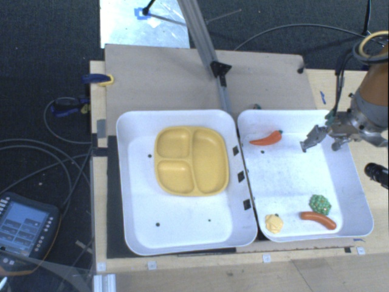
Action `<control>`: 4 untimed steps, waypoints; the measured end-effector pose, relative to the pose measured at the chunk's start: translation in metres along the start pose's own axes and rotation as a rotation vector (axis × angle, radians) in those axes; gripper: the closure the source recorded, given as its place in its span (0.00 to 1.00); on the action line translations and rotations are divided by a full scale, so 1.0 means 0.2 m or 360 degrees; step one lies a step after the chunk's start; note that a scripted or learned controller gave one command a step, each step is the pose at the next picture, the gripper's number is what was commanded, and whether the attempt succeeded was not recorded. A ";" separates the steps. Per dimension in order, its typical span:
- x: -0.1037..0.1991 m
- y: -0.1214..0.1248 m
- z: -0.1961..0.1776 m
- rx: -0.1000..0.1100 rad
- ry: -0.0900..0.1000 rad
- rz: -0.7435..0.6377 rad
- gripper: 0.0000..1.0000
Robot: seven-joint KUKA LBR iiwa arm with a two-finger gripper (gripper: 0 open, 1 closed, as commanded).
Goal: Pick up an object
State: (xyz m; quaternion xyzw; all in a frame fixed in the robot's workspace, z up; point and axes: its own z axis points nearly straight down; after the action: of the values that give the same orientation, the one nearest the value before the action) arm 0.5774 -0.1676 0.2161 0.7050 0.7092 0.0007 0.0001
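Task names no specific obj; four candidates, all in right bin (358, 187). Orange carrot (266, 139) lies near far-left corner, flat on the floor. Green leafy piece (320, 204) near front-right, touching or just beside red sausage (318, 220) — can't tell which. Small yellow piece (274, 224) sits at front-left corner, close to the wall.

Claw (311, 140) hovers over far part of right bin, right of carrot, nothing between fingers; whether fingers are apart or together, can't tell at this res. Arm enters from right, orange band above wrist.

Risks (judgement): carrot is nearest target but thin and low, so a slightly off descent could nudge it away or close on air. Green + sausage pair crowded; a grab there may catch both or push one aside. Yellow piece hugs the corner, wall could block a finger.

Left bin (137, 224) holds yellow divided plate (191, 161), three compartments, nothing in them. Both bins side by side on the surface (261, 81).
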 end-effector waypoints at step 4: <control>0.00 0.00 0.63 0.0004 -0.0001 0.0010 0.00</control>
State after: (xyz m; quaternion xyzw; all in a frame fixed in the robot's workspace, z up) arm 0.5781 -0.1666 0.0897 0.7072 0.7070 -0.0005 -0.0004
